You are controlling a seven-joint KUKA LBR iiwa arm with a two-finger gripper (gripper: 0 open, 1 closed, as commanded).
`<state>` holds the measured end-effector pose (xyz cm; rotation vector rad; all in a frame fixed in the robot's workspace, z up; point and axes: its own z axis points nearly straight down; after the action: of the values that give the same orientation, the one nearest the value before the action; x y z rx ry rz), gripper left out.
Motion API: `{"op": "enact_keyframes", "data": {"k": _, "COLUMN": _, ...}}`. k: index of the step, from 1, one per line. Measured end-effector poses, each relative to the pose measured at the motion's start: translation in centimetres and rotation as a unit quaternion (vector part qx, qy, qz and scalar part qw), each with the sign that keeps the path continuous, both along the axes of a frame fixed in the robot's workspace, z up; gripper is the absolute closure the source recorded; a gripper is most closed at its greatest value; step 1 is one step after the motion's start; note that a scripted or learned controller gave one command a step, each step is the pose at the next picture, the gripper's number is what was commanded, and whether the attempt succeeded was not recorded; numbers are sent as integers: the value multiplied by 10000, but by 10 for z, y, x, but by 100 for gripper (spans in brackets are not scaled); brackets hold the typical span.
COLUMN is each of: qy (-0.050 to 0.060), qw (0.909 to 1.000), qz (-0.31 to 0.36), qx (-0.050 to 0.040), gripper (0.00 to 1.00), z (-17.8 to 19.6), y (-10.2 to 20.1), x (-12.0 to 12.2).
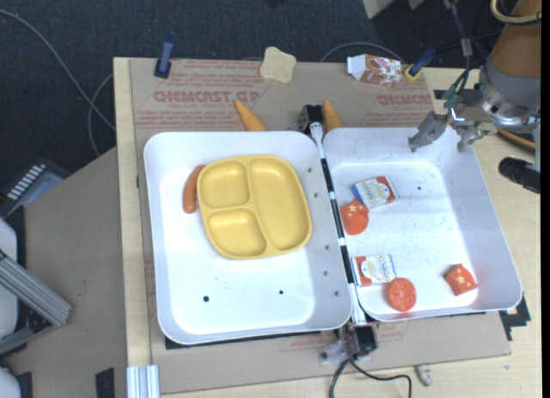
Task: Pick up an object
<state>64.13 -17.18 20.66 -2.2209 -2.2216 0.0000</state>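
Two shallow white bins sit side by side on the bench, joined along a black hinge strip. Left bin [172,302]: holds one yellow three-compartment tray [253,205], placed toward the far half, its compartments bare; one orange-red sausage [191,190] lies against the tray's left edge, near the bin's left wall. Right bin [481,216]: holds five small items. Count: two small white cartons with printed labels, one [373,191] near the bin's middle toward the far side, one [375,268] by the hinge edge toward the near side; two round red tomato pieces, one [354,217] just beside the hinge edge and touching the far carton's corner, one [401,294] at the near edge just beside the second carton; one red wedge-shaped piece [461,279] in the near right corner. Gripper [447,130] hangs over the far right corner of the right bin, fingers spread apart with nothing between them, well apart from all five candidate objects. Outside the bins, on the cardboard sheet [206,95] along the far side: one bread slice [278,64], one blue clip [164,54], one orange carrot [249,116] touching the left bin's far rim, one crumpled milk carton [375,68]. Nothing lies between gripper and the right bin's contents.
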Motion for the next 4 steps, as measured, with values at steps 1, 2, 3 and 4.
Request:
{"op": "enact_keyframes", "data": {"k": 1, "qy": 8, "qw": 10000, "qz": 0, "qx": 2, "gripper": 0, "z": -7, "y": 33, "x": -76}}
{"op": "enact_keyframes", "data": {"k": 2, "qy": 14, "qw": 10000, "qz": -5, "qx": 1, "gripper": 0, "z": -63, "y": 52, "x": -157}}
{"op": "enact_keyframes", "data": {"k": 3, "qy": 17, "qw": 10000, "qz": 4, "qx": 8, "gripper": 0, "z": -82, "y": 81, "x": -163}}
{"op": "enact_keyframes", "data": {"k": 4, "qy": -6, "qw": 10000, "qz": -2, "qx": -7, "gripper": 0, "z": -122, "y": 50, "x": -105}}
